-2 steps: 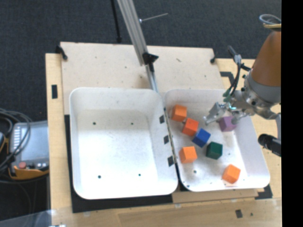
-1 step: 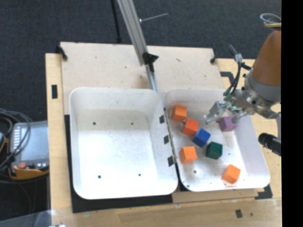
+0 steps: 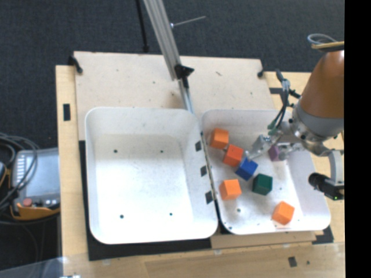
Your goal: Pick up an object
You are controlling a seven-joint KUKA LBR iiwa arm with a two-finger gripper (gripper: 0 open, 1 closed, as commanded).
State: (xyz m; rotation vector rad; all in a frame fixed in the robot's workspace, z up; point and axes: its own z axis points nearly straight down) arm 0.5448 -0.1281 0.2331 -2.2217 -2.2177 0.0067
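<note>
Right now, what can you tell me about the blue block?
The blue block is a small solid-coloured cube, matte like painted wood or foam, sitting tilted cornerwise in the right bin. An orange block presses against its upper-left side. A dark green block sits close at its lower right. The gripper hovers just above and to its right.

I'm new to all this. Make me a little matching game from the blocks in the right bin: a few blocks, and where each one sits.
Blocks:
1. blue block
2. green block
3. purple block

Places:
A. right beside the hand
B. touching an orange block on its upper left
C. just right of the blue one, lower down

Pairs: 1-B, 2-C, 3-A
</note>
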